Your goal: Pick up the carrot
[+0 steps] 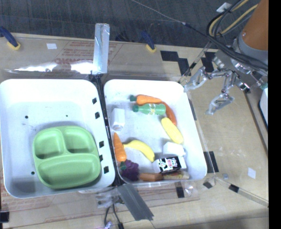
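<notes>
The wooden surface [235, 147] carries two shallow white bins side by side. The left bin [16, 104] holds a green divided plate [66, 155]. The right bin [192, 128] is crowded with toy food.

The grey arm [254, 27] reaches in from the right, and its tool [212, 87] hangs over the bare surface just outside the right bin's upper right corner, holding nothing. Whether its fingers are spread or pressed together is not clear from here.

Inside the right bin, a yellow banana [141, 148] lies near the middle and a second yellow piece [172, 130] sits to its right. A green bottle [150, 109] lies along the back, touching an orange piece [150, 99] that curves behind it. A small milk carton [169, 164] and a bunch of purple grapes [129, 168] sit near the front wall.

The carrot [119, 148] lies lengthwise against the bin's left wall, just beside the banana and above the grapes.

To do this well, the tool should probably cross the bin, drop straight down over the carrot's middle, and close across its narrow width. The wall on one side and the banana on the other leave little room, so a finger could catch either
</notes>
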